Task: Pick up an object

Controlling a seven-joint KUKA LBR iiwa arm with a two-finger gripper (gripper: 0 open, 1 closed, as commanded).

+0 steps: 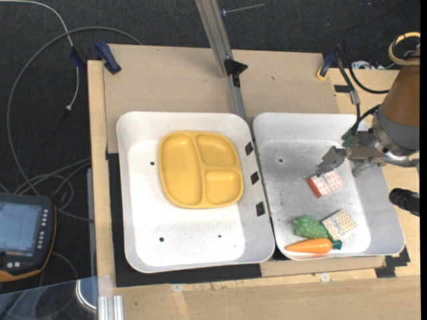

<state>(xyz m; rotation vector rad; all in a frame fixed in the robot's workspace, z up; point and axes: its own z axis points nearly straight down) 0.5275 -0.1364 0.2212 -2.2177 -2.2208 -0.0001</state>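
Observation:
My gripper (347,163) hangs over the right bin (287,132), reaching in from the right. It stands open, its two grey fingers spread apart with nothing between them. Just below its left finger lies a small orange-red box (325,183), on the bin floor and apart from the fingers. Nearer the front of the same bin are a green bumpy vegetable toy (308,227), an orange carrot (309,246) and a small patterned box (339,223).
The left bin (137,199) holds a yellow divided plate (200,169). A metal pole (217,25) slants down to the gap between the bins. Black cables run at the right by the arm. A tablet (23,235) lies off the bench at left.

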